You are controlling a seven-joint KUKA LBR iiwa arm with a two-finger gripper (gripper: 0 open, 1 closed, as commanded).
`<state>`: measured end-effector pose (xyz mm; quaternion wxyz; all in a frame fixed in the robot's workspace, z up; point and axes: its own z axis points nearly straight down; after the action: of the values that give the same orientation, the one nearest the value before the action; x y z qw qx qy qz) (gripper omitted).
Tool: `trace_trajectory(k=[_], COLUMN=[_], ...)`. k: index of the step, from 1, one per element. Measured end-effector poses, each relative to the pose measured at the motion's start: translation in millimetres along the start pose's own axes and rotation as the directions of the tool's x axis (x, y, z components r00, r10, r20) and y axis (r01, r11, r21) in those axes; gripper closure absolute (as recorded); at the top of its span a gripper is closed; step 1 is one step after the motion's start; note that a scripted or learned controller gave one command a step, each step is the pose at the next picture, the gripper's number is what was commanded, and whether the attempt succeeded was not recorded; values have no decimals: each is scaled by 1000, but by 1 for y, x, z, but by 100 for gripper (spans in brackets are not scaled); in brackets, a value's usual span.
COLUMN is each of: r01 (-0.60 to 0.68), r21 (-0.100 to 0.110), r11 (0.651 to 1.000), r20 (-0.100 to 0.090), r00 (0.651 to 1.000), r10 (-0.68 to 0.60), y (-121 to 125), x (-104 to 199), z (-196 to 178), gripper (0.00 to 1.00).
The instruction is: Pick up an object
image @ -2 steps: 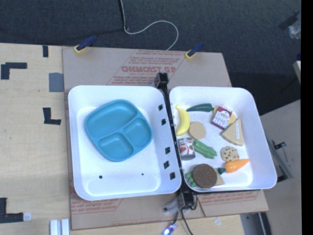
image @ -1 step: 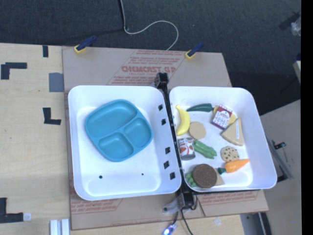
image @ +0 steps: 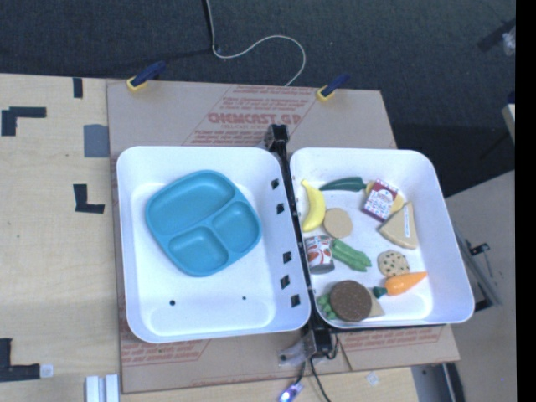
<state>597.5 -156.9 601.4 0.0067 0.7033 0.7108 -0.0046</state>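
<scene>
The right bin [image: 435, 193] holds several toy foods. A yellow banana [image: 312, 207] lies near its left wall, with a dark green pepper [image: 342, 184] beside it. A round tan cookie [image: 338, 223] sits below them. A red and white carton [image: 379, 200] and a tan sandwich wedge [image: 401, 227] lie at the right. A small can [image: 319, 254], a green pea pod [image: 351, 255], a chip cookie [image: 392, 263], an orange carrot [image: 404, 283] and a brown burger patty [image: 350, 301] fill the near part.
The left bin [image: 134, 224] holds a blue divided plate [image: 203, 222]. Both bins rest on a cardboard sheet [image: 243, 115] held by yellow and blue clamps [image: 146, 75]. A white cable [image: 251, 47] loops behind the bins.
</scene>
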Motion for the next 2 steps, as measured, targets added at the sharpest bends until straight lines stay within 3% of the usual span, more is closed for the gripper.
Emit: trace_trajectory(k=[2], r01=[2], r21=[-1], r11=[1000], r20=[2], r00=[1000], r10=[-2], y=[1], x=[1], z=[-20], gripper=[100])
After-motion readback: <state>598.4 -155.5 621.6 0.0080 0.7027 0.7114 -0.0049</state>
